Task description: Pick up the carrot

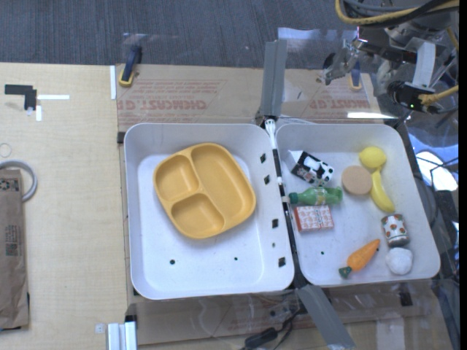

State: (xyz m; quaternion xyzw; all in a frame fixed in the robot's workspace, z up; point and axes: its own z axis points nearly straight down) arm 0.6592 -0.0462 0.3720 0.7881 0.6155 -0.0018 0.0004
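1. You find the carrot in the right bin, near its front edge, lying at a slant with the green end toward the front
2. It looks like a light, stiff plastic toy, smooth and tapered, so it may slip; grip it across the thick orange middle
3. A white ball and a small patterned can sit just beside it, so approach with care
4. Your claw hangs beyond the bin's far edge; whether it is apart or together you cannot tell
5. The left bin carries a glossy yellow divided plate
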